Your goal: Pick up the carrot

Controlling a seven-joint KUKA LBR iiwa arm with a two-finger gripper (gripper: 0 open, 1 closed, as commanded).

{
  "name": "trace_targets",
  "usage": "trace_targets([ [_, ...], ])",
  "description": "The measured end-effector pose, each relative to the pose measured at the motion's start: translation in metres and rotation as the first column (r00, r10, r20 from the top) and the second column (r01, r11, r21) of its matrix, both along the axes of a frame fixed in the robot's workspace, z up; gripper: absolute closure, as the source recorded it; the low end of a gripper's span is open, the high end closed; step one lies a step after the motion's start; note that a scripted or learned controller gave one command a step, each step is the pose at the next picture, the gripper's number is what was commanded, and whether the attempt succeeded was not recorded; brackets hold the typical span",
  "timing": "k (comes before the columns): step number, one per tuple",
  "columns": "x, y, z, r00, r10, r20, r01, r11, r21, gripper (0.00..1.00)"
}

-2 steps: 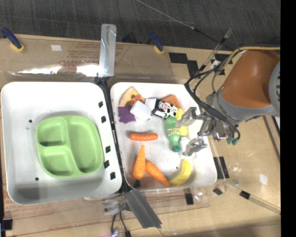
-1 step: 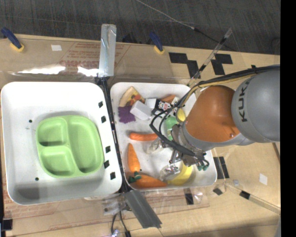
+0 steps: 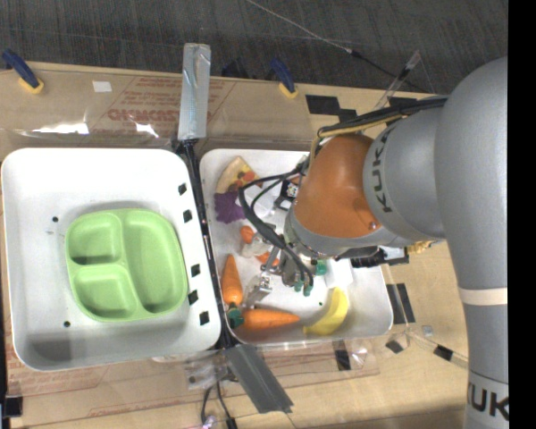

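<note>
Two shallow white bins sit side by side on the bench. The left bin (image 3: pixel 27 239) holds a green divided plate (image 3: pixel 125 264) at its centre. The right bin (image 3: pixel 375 315) holds the food. One carrot (image 3: pixel 266 319) lies on its side at about 6 o'clock in that bin, near the front wall, with a second carrot (image 3: pixel 231 280) at about 8 o'clock along the left wall. A banana (image 3: pixel 332 313) lies at 5 o'clock, just beside the first carrot's tip. A purple piece (image 3: pixel 229 206) and a pizza slice (image 3: pixel 235 173) sit at 11 o'clock. The gripper (image 3: pixel 281 271) hangs over the bin's middle, just above the carrots; whether its fingers are spread or closed I cannot tell.
</note>
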State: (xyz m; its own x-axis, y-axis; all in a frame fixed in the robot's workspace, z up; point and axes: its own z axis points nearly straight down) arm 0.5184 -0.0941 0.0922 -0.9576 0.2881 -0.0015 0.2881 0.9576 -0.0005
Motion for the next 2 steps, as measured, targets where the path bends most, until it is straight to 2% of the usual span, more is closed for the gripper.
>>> trace_targets([
  [1,-0.042,0.004,-0.001,1.000,-0.008,-0.001,0.008,1.000,0.001,0.00],
  [2,-0.040,0.005,0.009,1.000,0.001,-0.001,-0.001,1.000,0.001,1.00],
])
